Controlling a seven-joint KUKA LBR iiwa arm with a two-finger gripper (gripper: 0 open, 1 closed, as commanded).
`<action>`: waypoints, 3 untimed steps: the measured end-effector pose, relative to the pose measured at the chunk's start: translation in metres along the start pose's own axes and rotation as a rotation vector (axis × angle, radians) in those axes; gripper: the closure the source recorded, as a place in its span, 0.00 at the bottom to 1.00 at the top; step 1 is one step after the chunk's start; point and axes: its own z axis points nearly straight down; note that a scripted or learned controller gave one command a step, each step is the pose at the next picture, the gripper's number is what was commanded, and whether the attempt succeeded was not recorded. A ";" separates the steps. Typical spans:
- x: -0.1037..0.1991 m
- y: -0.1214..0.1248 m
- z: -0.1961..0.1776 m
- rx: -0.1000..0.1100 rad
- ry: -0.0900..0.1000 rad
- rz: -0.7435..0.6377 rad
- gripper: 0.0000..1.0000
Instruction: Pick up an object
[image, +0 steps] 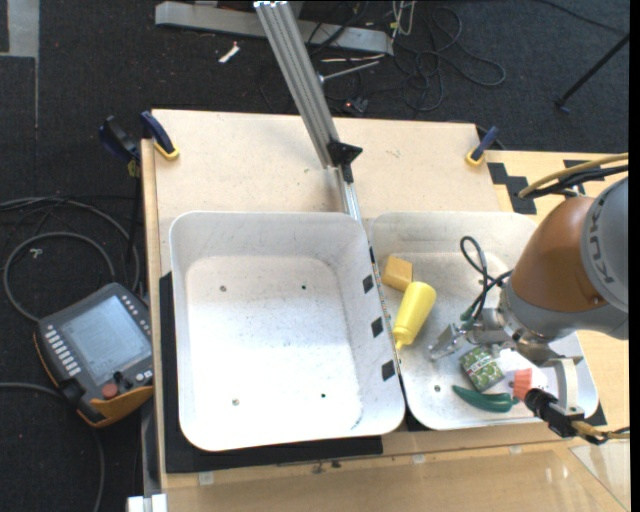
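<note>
My gripper (462, 340) is low over the right bin (440, 232), near its middle, reaching in from the right under the orange wrist band. Just left of it lies a yellow bottle (413, 310), tilted, with its cap end toward the divider between the bins. A small tan block (399, 271) sits just beyond the bottle. Directly below the gripper is a green patterned object (482, 369), and whether the gripper touches it is unclear. A dark green curved piece (486, 401) and a red-orange item (521, 381) lie near the bin's front edge.
The left bin (200, 235) is beside the right one. A slanted metal rail (305, 85) runs down to the divider between the bins. A black cable (474, 262) loops above the gripper. A teach pendant (95, 345) lies off the bench at the left.
</note>
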 end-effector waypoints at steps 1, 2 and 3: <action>0.000 0.001 -0.011 -0.002 0.000 0.000 1.00; 0.004 0.005 -0.054 -0.004 -0.001 -0.004 1.00; 0.005 0.007 -0.096 -0.004 -0.001 -0.004 1.00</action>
